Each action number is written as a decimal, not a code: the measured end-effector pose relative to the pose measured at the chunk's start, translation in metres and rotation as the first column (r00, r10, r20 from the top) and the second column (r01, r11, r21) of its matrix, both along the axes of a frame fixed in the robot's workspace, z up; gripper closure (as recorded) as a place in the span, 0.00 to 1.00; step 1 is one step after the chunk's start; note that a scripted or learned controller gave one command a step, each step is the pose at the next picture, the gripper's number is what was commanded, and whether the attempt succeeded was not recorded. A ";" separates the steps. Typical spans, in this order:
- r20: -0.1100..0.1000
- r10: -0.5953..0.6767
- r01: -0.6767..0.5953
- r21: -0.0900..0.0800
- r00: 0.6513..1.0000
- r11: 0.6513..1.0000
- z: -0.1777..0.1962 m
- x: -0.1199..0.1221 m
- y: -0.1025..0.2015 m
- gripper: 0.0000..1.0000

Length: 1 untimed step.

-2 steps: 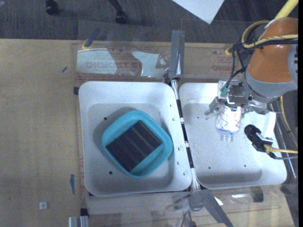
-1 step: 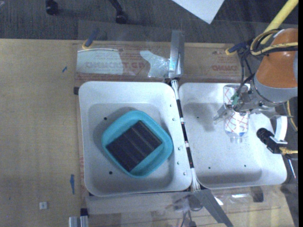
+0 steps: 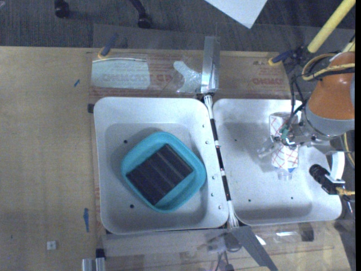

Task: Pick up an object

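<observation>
Clear plastic bottle (image 3: 284, 151) in right bin (image 3: 248, 202), directly under end effector (image 3: 293, 133); grip indiscernible.

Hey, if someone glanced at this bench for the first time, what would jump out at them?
The teal dish with a dark ridged block in it, in the left bin. Then the arm's orange band over the right bin, above a crumpled clear plastic bottle.

You had 2 white bins on the bench: left bin (image 3: 107, 151) and right bin (image 3: 248, 208). Left held 1 teal container (image 3: 194, 168) w/ 1 dark ridged block (image 3: 159, 173) inside. Right held 1 clear plastic bottle (image 3: 282, 151), red-and-white label. 1 arm (image 3: 333, 97) over right bin.
</observation>
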<state>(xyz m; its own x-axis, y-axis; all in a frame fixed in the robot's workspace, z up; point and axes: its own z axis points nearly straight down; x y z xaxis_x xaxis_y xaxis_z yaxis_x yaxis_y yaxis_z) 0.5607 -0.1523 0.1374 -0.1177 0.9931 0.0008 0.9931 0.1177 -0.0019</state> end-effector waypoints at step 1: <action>0.008 0.034 -0.034 0.000 0.999 0.999 -0.050 0.006 -0.013 0.00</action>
